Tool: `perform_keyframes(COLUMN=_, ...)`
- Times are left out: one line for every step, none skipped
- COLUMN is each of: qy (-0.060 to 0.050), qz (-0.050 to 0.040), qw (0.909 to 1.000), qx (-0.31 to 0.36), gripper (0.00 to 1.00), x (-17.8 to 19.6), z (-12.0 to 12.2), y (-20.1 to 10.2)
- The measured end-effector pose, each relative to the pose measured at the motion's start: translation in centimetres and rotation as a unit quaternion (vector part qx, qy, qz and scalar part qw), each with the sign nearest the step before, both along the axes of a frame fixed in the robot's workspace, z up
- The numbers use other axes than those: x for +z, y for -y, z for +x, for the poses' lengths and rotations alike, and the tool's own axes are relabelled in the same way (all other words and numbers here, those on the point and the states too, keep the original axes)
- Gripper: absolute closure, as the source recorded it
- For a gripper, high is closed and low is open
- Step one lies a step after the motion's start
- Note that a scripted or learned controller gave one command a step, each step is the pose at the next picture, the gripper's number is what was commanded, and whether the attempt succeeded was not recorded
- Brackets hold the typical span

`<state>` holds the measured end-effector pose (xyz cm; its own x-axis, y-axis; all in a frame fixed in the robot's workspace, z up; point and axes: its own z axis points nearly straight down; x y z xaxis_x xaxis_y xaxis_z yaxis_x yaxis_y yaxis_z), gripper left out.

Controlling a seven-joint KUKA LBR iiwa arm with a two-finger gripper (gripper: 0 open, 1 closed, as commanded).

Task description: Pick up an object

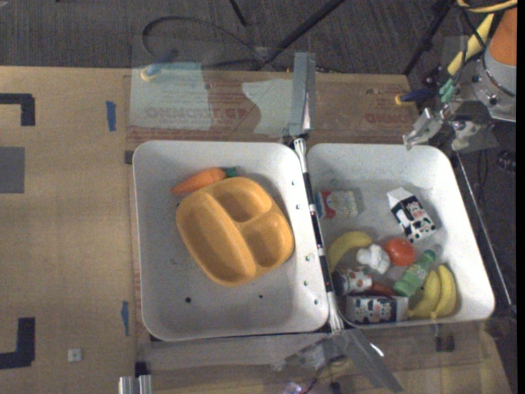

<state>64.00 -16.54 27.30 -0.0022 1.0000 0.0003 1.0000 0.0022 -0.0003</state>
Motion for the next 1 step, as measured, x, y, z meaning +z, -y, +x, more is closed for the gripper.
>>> perform_keyframes(qy=0.002, qz=-0.0009, qw=1.0, qx=0.001, gripper=1.0, x=1.13, z=0.12, y=-0.05)
